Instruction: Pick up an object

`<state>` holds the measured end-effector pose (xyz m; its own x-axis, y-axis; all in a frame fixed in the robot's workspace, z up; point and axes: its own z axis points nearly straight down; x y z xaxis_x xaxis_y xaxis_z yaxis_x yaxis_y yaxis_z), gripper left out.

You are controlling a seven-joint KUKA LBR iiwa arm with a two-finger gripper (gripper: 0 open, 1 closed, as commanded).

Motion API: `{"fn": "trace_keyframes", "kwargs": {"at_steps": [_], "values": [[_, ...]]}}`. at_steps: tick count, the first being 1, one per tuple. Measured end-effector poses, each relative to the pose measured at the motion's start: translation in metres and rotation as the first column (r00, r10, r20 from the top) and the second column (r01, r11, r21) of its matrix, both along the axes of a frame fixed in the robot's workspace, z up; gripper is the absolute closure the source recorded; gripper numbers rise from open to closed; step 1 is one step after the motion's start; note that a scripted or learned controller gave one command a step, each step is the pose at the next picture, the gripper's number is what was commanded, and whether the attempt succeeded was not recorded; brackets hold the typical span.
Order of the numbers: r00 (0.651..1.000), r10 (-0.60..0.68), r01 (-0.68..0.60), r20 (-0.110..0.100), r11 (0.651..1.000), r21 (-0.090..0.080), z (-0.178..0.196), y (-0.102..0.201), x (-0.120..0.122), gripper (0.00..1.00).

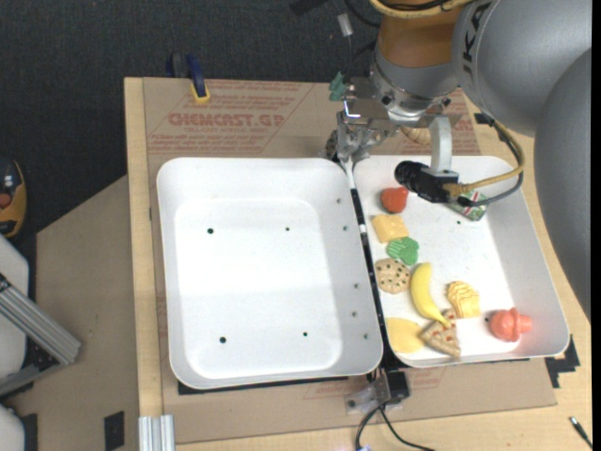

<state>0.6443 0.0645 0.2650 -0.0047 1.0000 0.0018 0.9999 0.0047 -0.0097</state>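
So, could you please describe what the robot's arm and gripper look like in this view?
The arm has smooth, rounded grey casings with a glossy orange band above the wrist. Black cables loop around that band. Below sits a metallic silver gripper, and a black cylindrical attachment carries a yellow cable and a small green circuit board.

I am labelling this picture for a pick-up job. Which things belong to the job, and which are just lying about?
For the job, in the right bin: banana, cookie, red tomato, green leaf, pink toy; gripper above.

Lying about: left bin, blue clamp, cardboard sheet.
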Motion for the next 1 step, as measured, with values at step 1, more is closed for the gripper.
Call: {"fn": "trace_keyframes", "kwargs": {"at_steps": [1], "values": [[1.0,0.0,0.0,0.019,1.0,0.001,0.0699,0.0379,0.0236,1.0]]}}
